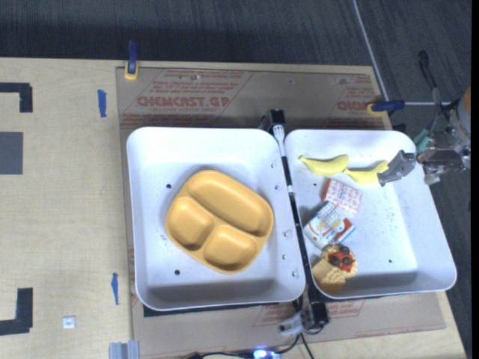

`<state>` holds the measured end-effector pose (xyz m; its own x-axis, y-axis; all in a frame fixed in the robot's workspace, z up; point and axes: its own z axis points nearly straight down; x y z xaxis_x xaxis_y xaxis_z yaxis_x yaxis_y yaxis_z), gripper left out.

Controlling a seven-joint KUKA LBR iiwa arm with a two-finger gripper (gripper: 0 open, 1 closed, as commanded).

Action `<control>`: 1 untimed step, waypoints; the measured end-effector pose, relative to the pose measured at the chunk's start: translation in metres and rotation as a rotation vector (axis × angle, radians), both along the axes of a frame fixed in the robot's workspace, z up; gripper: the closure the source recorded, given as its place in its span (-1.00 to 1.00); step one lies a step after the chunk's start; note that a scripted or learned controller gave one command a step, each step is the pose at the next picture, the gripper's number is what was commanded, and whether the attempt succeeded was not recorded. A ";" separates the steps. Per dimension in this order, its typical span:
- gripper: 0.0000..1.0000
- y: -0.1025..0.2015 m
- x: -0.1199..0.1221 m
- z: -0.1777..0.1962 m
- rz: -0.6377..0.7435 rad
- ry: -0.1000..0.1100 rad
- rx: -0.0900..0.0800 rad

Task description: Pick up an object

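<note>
Left bin: one yellow tray (218,220) with three compartments, lying flat, open side up, turned at a slant, near the bin's middle. Right bin: a banana (324,164) lying flat along the far wall, a second yellow piece (367,173) just beside it. A red-and-white packet (342,195) lies nearer, a blue-and-white packet (326,224) touching it. A yellow-and-red toy (335,265) sits at the near left corner.

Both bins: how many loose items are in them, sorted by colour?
Yellow: 3, the divided plate in the left bin, and two bananas in the right bin.
Red and white: 2, the packets.
Tan with red and dark bits: 1, a small food toy.
Total: 6
</note>
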<state>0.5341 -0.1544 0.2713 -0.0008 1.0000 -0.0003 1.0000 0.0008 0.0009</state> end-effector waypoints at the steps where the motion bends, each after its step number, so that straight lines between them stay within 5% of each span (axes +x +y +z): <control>1: -1.00 0.025 -0.034 -0.139 -0.001 0.001 0.001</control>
